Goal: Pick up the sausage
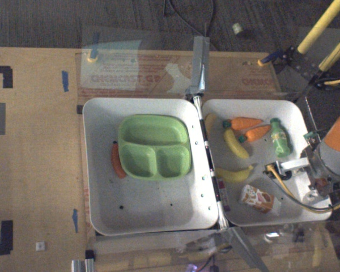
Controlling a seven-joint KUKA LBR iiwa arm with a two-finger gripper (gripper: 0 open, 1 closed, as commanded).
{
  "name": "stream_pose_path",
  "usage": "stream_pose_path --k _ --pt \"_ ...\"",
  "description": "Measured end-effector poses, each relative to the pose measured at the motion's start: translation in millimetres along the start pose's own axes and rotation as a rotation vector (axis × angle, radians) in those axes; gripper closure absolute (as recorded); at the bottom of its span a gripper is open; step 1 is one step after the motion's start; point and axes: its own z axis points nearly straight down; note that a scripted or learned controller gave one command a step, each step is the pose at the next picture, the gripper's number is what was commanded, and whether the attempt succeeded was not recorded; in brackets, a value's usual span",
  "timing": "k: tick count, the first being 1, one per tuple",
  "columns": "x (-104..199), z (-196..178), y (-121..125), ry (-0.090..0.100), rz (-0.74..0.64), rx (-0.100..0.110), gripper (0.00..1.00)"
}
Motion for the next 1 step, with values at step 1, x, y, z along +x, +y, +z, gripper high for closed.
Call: stream_pose_path --k 1 --pt "-0.2 0.2 -0.3 -0.001 -0.001 0.0 0.0"
